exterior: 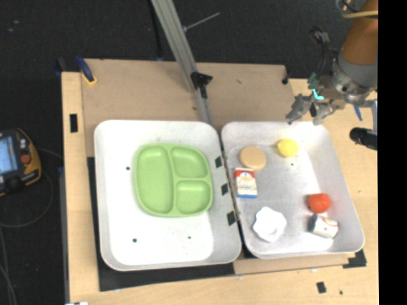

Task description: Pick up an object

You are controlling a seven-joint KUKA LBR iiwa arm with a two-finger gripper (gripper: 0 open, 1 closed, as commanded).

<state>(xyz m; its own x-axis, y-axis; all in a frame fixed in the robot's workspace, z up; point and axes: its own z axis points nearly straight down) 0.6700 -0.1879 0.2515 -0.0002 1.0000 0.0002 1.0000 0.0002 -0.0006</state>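
My gripper (306,112) hangs above the far edge of the right bin (289,189), open with nothing between its fingers. Just below it in the bin lies a yellow ball (287,147). A tan round disc (252,157) sits to the left of the ball, with a small red and white carton (245,183) in front of it. Nearer the front are a white crumpled object (269,224), a red ball (319,202) and a small white cup-like item (324,226).
The left bin (114,234) holds a green divided plate (172,180). A grey metal bar (178,43) slants from the top down to the seam between the bins. A handheld device (16,157) lies off the bench at the left.
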